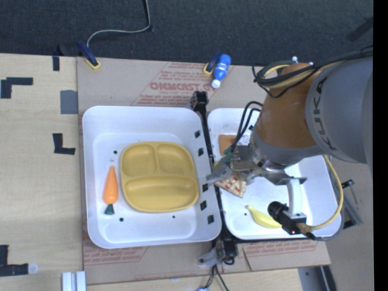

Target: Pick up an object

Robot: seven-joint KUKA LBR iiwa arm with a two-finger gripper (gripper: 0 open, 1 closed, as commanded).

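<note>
Orange carrot (110, 188) beside bin wall (88, 180)

A pale wooden surface (36, 180) is lying under a printed cardboard sheet (163, 90), with black tape marks (60, 145) showing at left. Dark carpet (242, 17) is running along the top, a thin cable (130, 26) trailing across it.
</note>
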